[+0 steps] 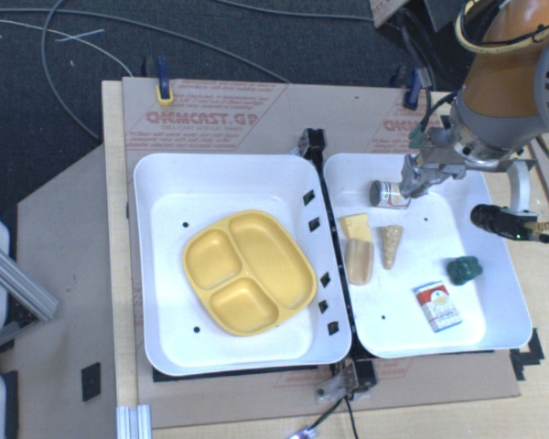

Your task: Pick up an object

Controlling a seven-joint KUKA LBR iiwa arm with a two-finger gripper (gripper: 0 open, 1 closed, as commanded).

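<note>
While the arm reaches in over the right bin [494, 332], we read this as the approach step, grasp not confirmed. Camera view: gripper [410, 187] sits low at the bin's upper left area, right against a small metallic can [384, 193] lying on its side. We can't tell the gripper's state, and the can isn't visibly held.

Other candidates, placed from the can: two tan wedges [358, 245] below it, a green lump [463, 268] down and right, a red-and-white packet [437, 305] lowest. A yellow divided tray [247, 271] lies in the left bin [156, 245].

Our judgement: next move needs the can centred in the gripper, a firm close, then a straight lift. The can may roll away.
</note>
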